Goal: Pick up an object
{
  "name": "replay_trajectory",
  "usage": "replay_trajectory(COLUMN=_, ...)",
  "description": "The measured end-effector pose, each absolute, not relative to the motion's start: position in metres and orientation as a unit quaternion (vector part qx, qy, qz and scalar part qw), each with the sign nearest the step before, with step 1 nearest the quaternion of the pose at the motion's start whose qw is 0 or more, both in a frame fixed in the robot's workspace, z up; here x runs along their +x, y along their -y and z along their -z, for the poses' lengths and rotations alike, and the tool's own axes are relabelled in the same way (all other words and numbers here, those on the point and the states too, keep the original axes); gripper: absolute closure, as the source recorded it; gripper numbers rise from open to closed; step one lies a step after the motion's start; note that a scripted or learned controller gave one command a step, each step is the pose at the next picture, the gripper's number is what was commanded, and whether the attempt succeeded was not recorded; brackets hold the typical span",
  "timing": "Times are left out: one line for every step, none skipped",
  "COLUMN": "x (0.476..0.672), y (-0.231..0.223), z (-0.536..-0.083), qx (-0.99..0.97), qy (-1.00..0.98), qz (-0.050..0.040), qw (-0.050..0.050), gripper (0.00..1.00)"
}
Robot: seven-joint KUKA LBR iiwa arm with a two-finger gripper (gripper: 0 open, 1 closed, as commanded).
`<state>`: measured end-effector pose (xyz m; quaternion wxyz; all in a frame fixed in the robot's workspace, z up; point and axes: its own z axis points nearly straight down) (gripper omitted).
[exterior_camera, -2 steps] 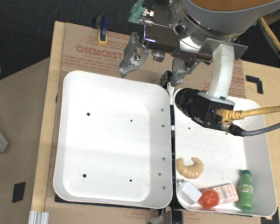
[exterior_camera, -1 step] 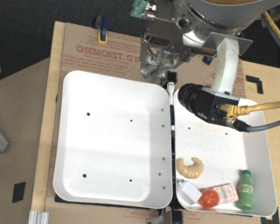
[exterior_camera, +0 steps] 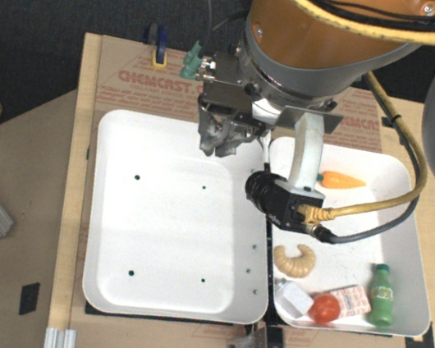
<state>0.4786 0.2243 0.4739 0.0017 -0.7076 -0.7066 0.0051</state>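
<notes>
My gripper [exterior_camera: 221,143] hangs over the back right corner of the left bin [exterior_camera: 110,217], under the orange band of the arm. No object shows at its tip. In the right bin [exterior_camera: 418,288] lie an orange carrot [exterior_camera: 341,181] at the back, a tan croissant [exterior_camera: 295,260] near the middle, a green bottle [exterior_camera: 382,295] at the front right, a red tomato [exterior_camera: 325,308] and a white packet with a red label [exterior_camera: 352,299] at the front. All of them lie well to the right of the gripper.
A black unit [exterior_camera: 280,198] with a yellow cable [exterior_camera: 370,206] hangs from the arm over the ridge between the bins. A small white piece [exterior_camera: 289,297] sits by the tomato. Clips [exterior_camera: 161,46] stand on the cardboard behind the bins.
</notes>
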Motion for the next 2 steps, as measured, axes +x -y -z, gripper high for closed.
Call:
replay_trajectory(x=0.478, y=-0.224, z=-0.379, qx=-0.708, qy=0.707, qz=-0.0063, qw=0.002, gripper=1.00)
replay_trajectory(x=0.477, y=-0.224, z=-0.255, qx=-0.708, qy=0.707, qz=-0.0080, qw=0.003, gripper=1.00)
